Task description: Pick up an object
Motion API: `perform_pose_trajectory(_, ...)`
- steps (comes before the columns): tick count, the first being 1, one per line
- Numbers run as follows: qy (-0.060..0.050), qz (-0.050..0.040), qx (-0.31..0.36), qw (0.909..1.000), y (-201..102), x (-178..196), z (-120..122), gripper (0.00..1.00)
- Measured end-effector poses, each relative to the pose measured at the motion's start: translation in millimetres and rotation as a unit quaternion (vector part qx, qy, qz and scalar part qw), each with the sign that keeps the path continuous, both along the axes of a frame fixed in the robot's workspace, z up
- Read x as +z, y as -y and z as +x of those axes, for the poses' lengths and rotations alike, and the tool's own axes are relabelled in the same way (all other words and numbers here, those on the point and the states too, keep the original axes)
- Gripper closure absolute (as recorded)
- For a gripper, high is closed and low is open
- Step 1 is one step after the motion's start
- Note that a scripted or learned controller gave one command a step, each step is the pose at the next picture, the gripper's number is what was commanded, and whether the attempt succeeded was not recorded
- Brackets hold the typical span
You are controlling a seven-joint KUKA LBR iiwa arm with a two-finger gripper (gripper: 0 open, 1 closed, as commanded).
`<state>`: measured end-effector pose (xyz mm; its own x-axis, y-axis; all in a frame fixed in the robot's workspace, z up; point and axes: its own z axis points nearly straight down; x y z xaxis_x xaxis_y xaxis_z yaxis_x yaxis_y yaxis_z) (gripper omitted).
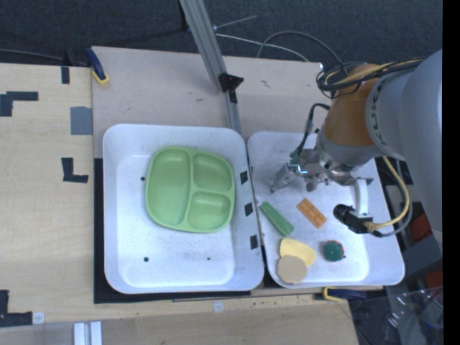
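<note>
A green divided plate [190, 189] is seen lying in the left bin [115, 192]. In the right bin [384, 264], a green stick [276, 218], a yellow wedge [299, 250] over a tan disc [291, 269], an orange waffle block [311, 213] and a dark green ball [332, 250] are scattered. The gripper [296, 179] is poised above the stick, fingers spread, nothing grasped.

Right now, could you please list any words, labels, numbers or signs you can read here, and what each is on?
None can be read.
The green plate, the orange block and the bins bear no print.
The black marks on the bench are tape pieces, not letters.
</note>
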<state>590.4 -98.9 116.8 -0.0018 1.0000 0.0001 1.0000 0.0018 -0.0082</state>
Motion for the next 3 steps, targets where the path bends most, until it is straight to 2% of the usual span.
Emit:
perform_pose_trajectory(1, 0.002, 0.0004, 0.001, 1.0000, -0.8, 13.4, 1.5, 1.00)
perform_pose_trajectory(2, 0.006, -0.0005, -0.001, 1.0000, 8.4, 68.5, -1.8, 1.00)
perform_pose_trajectory(3, 0.006, -0.0001, 0.000, 1.0000, -1.1, 118.9, 4.4, 1.00)
